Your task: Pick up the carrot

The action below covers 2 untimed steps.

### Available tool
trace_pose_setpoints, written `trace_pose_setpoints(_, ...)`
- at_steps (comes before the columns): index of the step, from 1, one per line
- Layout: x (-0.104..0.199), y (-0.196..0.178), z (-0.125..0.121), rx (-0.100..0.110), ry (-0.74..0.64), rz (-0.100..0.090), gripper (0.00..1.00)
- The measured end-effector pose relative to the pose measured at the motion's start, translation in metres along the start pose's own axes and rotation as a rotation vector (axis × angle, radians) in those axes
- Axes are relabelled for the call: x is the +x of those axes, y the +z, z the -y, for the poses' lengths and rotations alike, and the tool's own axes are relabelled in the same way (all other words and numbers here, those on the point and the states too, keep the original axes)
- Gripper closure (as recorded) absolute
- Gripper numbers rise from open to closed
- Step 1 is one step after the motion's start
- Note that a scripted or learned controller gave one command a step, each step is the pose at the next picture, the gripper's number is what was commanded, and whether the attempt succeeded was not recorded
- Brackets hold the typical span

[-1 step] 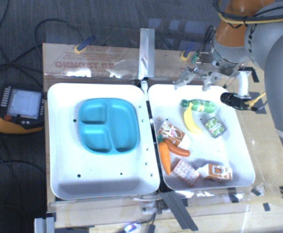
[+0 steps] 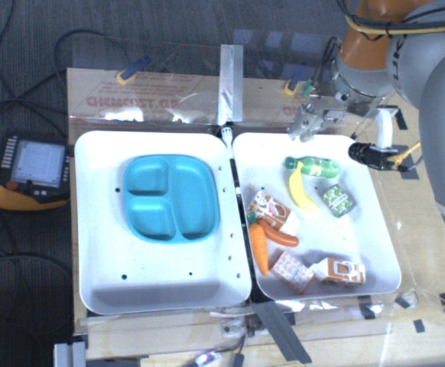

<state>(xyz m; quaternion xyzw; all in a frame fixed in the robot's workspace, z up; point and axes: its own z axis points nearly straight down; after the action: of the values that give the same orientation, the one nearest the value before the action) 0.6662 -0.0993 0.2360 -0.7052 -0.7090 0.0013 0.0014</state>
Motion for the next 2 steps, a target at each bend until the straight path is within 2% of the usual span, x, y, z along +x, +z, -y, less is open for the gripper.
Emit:
trace_pose_setpoints(1,0.070,0.023,0.014,-0.001,-0.063,0.001,1.00)
trace_pose_setpoints(2,0.141,-0.007,0.041,-0.002,-0.334,0.000,1.00)
